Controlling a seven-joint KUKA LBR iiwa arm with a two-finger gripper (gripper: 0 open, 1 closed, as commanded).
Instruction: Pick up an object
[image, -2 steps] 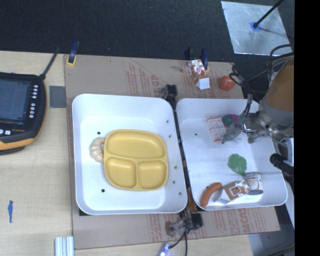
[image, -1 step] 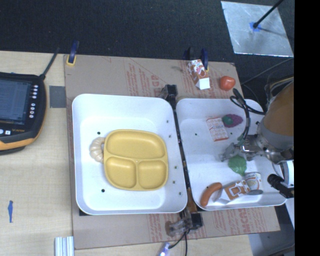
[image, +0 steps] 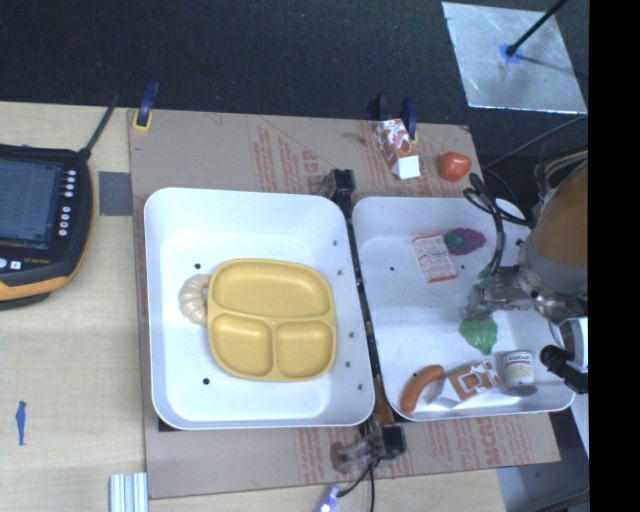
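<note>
Right now, your gripper (image: 492, 298) sits over the right bin (image: 385, 300), toward that bin's right-hand wall and about midway between its far and near rims. The green object (image: 479, 332) lies just on the near side of it, on the bin's floor. This green piece is a lumpy, leaf-like blob. Its slightly longer axis runs from the bin's far rim toward the near rim, and you can't make out a definite end that it points with. Its upper edge meets the gripper's lower parts in the view, but you cannot tell whether they touch.

You cannot tell whether the claw is apart or together; the metal parts there blur into each other, and nothing shows plainly clamped in it.

The arm (image: 560, 235) comes in across the right bin's right wall, its orange band bulking over that edge and the wrist angled down and inward toward the bin's middle, with black cables looping over the bin's far right corner.

Elsewhere in the right bin:
- A sausage (image: 421, 388) lies by the near rim, its long axis slanted, one end toward the near left corner and the other rising toward the bin's centre.
- A flat packet (image: 470, 381) lies just right of the sausage, and a small can (image: 517, 370) is beside that, close to the near right corner.
- A white and red card (image: 433, 257) and a purple object (image: 463, 240) rest near the far rim, side by side.
</note>
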